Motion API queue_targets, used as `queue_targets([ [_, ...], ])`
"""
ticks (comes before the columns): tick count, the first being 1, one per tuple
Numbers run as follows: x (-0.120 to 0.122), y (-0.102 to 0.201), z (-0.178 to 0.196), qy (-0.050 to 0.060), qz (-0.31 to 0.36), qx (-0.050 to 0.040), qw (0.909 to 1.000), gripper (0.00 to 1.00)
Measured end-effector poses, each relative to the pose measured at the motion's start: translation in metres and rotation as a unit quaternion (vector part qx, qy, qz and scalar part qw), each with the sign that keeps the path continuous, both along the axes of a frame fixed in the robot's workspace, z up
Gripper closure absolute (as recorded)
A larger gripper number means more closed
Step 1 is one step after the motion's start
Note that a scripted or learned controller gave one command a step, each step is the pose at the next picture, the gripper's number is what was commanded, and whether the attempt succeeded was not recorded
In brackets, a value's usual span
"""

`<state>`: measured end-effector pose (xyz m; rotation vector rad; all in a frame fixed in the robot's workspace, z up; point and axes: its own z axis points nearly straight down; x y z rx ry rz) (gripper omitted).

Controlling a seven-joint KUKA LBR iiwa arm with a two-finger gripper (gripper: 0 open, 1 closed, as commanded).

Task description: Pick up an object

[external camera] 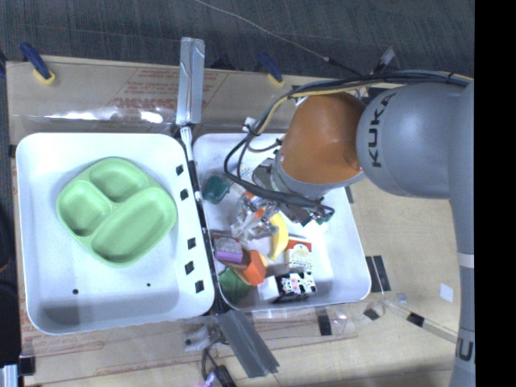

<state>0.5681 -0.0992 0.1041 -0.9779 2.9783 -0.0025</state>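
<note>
On the worktop (403, 240) two white bins sit side by side, and the arm (419, 139) reaches in from the right, its orange band over the right bin (355, 256). The left bin (40, 240), well off to the side of the jaws, holds a green divided plate (117, 208). The jaws (256, 216) hang low over the clutter in the right bin; the wrist and cables hide much of them, so I cannot tell whether they are apart or together, and nothing is plainly caught between them. Just beside them lies a yellow banana (279, 236); nearer the front wall are a red and white packet (300, 256), a purple block (228, 251), an orange piece (254, 268), a green piece (234, 285) and a black and white box (295, 285). Behind the jaws, towards the divider, sits a teal piece (215, 188). Judging by this, the step in hand is the descent onto a pick, most likely the banana or whatever small thing lies under the tips. The next move calls for a firm close and a straight lift, clear of the crowded neighbours.
</note>
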Motion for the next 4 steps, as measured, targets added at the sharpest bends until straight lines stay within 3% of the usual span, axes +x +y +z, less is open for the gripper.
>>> queue_targets([
  [1,0.006,-0.001,0.098,-0.002,-0.052,-0.0009,0.9987,1.00],
  [2,0.004,0.000,0.094,0.002,-0.052,-0.0002,0.9987,0.00],
  [3,0.014,0.008,-0.008,0.001,0.026,-0.0001,0.9997,0.00],
  [4,0.022,-0.003,-0.011,0.001,0.053,-0.0004,0.9986,0.00],
])
